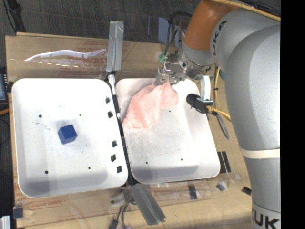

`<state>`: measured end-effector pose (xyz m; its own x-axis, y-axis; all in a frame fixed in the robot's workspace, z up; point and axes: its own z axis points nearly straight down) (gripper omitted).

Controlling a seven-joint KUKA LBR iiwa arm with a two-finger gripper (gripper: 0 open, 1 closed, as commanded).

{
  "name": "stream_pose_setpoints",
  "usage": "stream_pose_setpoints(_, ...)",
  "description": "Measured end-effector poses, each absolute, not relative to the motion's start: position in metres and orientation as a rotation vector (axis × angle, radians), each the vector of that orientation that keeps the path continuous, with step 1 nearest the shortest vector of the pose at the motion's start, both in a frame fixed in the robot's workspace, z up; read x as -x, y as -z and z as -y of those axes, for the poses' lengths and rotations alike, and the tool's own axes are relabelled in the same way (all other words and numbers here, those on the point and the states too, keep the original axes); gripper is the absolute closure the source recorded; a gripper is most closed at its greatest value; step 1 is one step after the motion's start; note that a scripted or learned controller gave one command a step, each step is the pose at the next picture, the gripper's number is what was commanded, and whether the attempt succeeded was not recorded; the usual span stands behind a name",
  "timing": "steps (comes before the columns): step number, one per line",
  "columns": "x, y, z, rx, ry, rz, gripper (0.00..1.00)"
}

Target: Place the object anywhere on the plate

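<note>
A pink cloth [148, 105] lies bunched in the back left part of the right bin [190, 149]. Its upper right corner is drawn up to my gripper [166, 78], which hangs over the bin's back edge and is shut on that corner. The rest of the cloth trails down and left towards the divider between the bins. A small blue cube [67, 133] rests on the floor of the left bin [71, 171], left of its middle and far from the gripper.
The grey arm with its orange band [202, 25] fills the right side and overhangs the right bin's right rim. A black cable fitting [195, 101] sticks out beside the gripper. Brown cardboard [62, 56] lies behind the bins.
</note>
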<state>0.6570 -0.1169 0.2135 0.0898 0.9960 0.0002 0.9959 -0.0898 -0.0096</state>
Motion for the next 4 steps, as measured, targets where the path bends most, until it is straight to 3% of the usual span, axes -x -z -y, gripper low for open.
stream_pose_setpoints(1, -0.658, -0.227, 0.116, 2.308, -0.008, 2.125, 1.00)
stream_pose_setpoints(4, -0.648, -0.224, -0.047, 0.679, -0.004, 3.063, 1.00)
